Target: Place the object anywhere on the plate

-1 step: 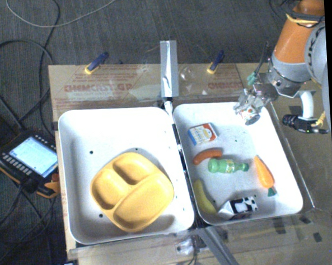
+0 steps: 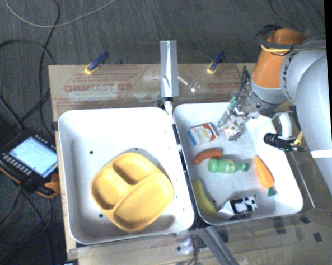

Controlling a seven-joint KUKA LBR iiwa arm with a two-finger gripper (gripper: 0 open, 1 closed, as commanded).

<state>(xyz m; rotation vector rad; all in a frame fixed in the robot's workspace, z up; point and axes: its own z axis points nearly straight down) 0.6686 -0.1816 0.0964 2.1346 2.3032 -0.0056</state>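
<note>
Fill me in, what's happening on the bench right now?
The KUKA arm reaches in from the right, its gripper low over the upper part of the right bin, by a small crumpled packet. Whether it grips anything is unclear. A carton, a sausage, a green bottle, a carrot and a banana lie in that bin. The yellow plate sits in the left bin, nothing on it.

Even, soft light; slight graininess
</note>
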